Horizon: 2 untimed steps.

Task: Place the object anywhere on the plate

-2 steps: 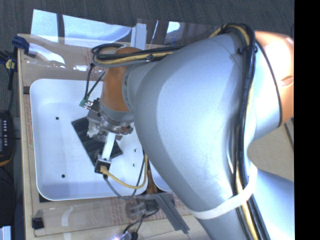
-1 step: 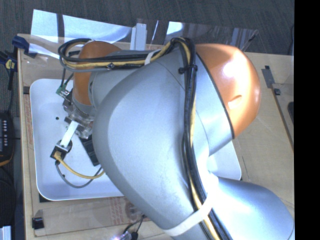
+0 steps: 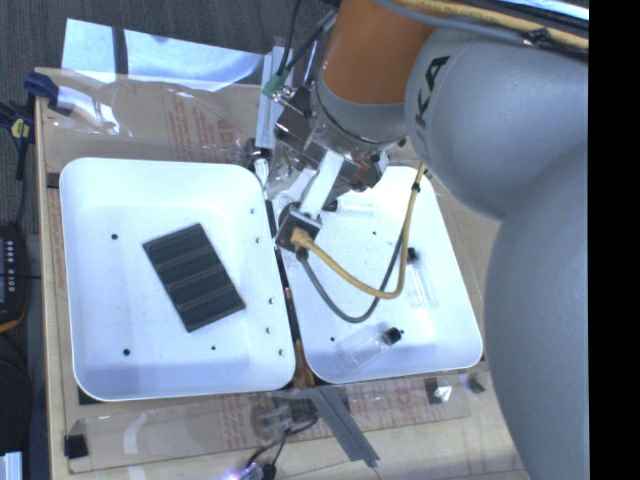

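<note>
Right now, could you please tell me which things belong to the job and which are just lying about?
Job: dark ribbed plate in left bin; clear vials, likely the object, in right bin.
Lying about: blue clamp, plastic sheet, metal bracket.

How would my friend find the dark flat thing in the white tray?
Look at the left bin of the two white ones. Lying flat near its middle, turned at a slant, is a dark grey rectangular plate. Its ridged bands and dark colour set it apart from the small clear things in the right bin.
</note>
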Available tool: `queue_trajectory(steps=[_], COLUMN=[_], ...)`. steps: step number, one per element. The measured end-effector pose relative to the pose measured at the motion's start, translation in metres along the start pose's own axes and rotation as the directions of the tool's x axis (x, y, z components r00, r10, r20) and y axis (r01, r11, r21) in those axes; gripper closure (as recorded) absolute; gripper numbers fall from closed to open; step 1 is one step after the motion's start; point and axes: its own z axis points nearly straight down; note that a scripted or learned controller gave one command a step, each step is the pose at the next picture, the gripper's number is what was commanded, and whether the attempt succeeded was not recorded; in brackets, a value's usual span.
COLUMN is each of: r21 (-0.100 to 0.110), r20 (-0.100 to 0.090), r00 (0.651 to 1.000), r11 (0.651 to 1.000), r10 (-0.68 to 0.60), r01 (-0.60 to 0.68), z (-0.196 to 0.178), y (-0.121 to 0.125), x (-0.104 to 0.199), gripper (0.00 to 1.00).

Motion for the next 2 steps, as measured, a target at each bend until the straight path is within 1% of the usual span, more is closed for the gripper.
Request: queue_trajectory(steps=[1, 2], r21=[0.003, 0.003], r20=[0.005, 0.005], r00=[1.0, 0.995], r11=[1.0, 0.995], r10=[0.018, -0.103], r01=[-0.018, 0.103], z=[0.092, 0.178], y=[-0.087, -0.028], x=[0.001, 0.019], gripper=[1.0, 1.0])
